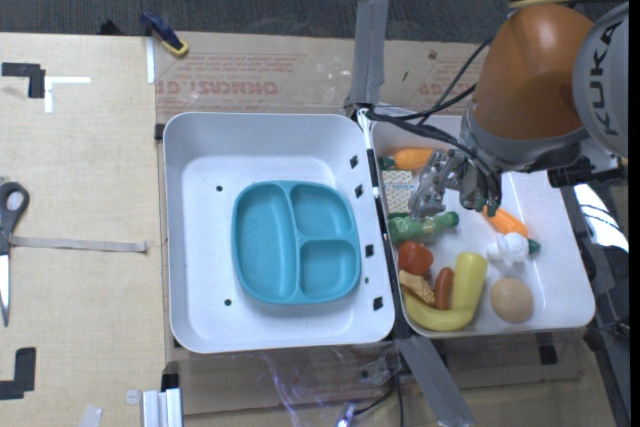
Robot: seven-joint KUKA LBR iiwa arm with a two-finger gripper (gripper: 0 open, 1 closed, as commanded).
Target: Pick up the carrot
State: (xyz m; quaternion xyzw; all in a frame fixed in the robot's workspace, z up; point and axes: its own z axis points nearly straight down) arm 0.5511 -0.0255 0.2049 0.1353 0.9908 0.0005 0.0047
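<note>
The carrot (506,220) is a small orange toy with a green tip. It lies slanted in the right bin (560,315), partly under the arm's wrist. The gripper (434,197) hangs over the left part of that bin, above a green vegetable (422,227) and to the left of the carrot. I see nothing held in it. The large orange band of the arm (530,75) covers the bin's back right corner.
The right bin also holds an orange piece (411,158), a red tomato (415,257), a banana (438,316), a yellow pepper (468,273), an egg (511,300) and a white piece (507,249). The left bin (190,215) holds a blue divided plate (297,242). Scissors (8,215) lie far left.
</note>
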